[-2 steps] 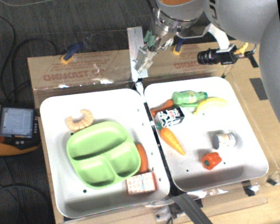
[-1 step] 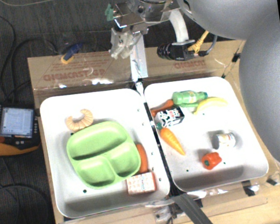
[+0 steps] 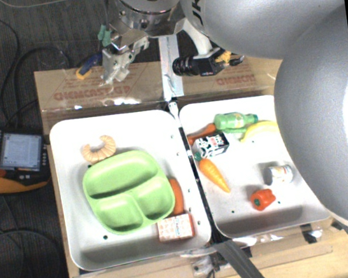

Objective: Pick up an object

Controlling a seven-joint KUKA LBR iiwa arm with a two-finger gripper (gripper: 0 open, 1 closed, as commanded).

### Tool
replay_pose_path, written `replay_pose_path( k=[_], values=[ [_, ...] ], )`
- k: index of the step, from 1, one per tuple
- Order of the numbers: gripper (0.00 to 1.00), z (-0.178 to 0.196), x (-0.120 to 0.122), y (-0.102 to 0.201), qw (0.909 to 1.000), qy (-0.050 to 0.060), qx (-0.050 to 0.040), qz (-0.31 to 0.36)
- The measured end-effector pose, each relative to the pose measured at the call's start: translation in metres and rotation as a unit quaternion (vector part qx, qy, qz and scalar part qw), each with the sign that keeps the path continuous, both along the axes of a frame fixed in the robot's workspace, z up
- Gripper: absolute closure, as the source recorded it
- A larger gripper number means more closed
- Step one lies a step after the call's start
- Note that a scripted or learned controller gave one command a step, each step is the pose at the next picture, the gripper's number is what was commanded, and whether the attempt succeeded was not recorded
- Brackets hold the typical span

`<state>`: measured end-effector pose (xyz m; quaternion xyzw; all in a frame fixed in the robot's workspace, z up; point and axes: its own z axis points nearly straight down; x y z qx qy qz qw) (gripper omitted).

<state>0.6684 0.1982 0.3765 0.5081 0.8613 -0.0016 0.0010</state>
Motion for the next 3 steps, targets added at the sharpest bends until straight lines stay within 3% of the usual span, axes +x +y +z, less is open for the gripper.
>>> replay_pose_path(
  k=[1, 2, 3],
  values=[
    [1.0, 0.058, 0.0, 0.027, 0.9999, -0.001, -0.0001, 0.014],
    [1.0, 0.067, 0.0, 0.028, 0.9999, -0.001, -0.0022, 0.014],
    [1.0, 0.057, 0.0, 0.016, 0.9975, 0.0, -0.0001, 0.071]
  ],
)
